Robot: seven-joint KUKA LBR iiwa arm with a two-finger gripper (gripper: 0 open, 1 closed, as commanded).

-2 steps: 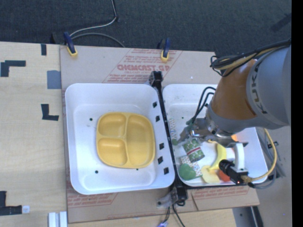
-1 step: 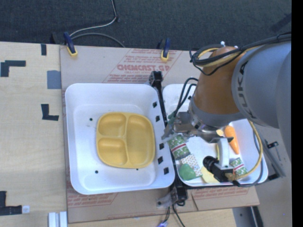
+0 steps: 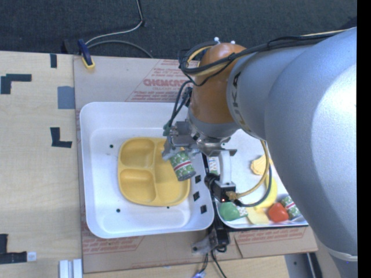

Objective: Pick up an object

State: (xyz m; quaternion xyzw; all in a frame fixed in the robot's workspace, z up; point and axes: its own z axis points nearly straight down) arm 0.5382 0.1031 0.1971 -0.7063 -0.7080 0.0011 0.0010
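Dark carpet runs along the far side of the scene, and nearer lies a pale wooden bench (image 3: 35, 172) marked with black tape, covered in part by a cardboard sheet (image 3: 145, 83) with red print. From the right, the grey arm (image 3: 307, 126) takes up much of the frame, its orange band (image 3: 211, 91) just above the wrist. On the cardboard sits the left bin (image 3: 95, 155), white and shallow, holding a yellow divided tray (image 3: 145, 172) with three compartments. The right bin (image 3: 272, 227) is largely hidden under the arm; at its near edge lie a green piece (image 3: 229, 211), a red piece (image 3: 277, 212) and a yellow banana-like piece (image 3: 264, 201), close together. The gripper (image 3: 181, 158) hangs over the right part of the yellow tray, its fingers pinching a small can (image 3: 183, 165) with a green, white and red label, tilted and lifted just above the tray's right rim.
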